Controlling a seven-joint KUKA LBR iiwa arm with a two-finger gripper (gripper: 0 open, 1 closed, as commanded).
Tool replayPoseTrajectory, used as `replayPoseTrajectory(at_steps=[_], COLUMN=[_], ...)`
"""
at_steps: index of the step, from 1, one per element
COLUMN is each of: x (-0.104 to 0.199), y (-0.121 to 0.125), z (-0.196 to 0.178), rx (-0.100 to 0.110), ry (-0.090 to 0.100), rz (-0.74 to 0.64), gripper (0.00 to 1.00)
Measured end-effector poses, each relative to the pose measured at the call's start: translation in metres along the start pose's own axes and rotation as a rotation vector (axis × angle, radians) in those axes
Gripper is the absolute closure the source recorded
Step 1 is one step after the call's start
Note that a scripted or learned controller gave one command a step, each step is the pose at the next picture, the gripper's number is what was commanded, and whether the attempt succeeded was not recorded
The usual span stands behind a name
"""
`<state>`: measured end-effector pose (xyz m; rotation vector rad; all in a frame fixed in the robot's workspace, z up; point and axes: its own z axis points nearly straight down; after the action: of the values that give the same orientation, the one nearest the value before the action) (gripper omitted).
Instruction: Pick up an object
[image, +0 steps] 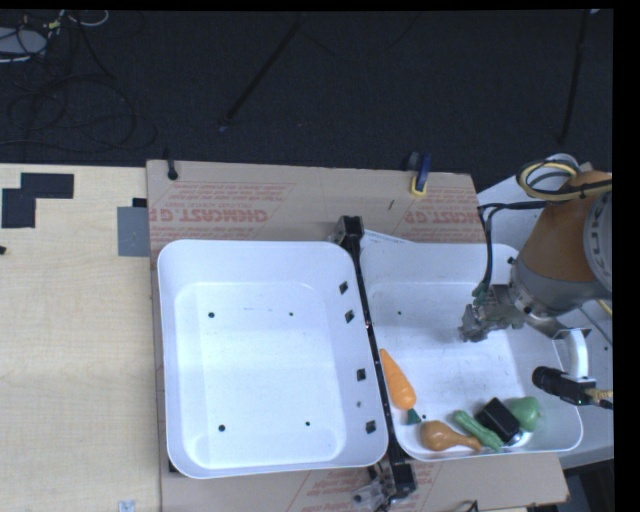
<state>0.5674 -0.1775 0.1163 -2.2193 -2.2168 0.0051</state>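
Down at the lower right of the frame, our objects crowd the right bin (440, 290): orange carrot (397, 379), tan gourd (445, 435), green piece (522, 409) under a black block (497, 419). Farther up, our gripper (478, 325) hangs over bare floor; its grip we cannot tell. Descending here, we'd risk grabbing nothing, or snagging the clutter.

Arm (565, 255) reaches in from right, end effector (483, 322) lowered, pointing left.
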Motion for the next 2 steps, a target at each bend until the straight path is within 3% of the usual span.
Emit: replayPoseTrajectory(at_steps=[1,2], x=[0.041,0.006], y=[0.018,0.026], z=[0.030,0.029], rx=[-0.003,-0.005], ry=[0.000,-0.002], rz=[-0.004,0.000], gripper=[1.00,1.00])
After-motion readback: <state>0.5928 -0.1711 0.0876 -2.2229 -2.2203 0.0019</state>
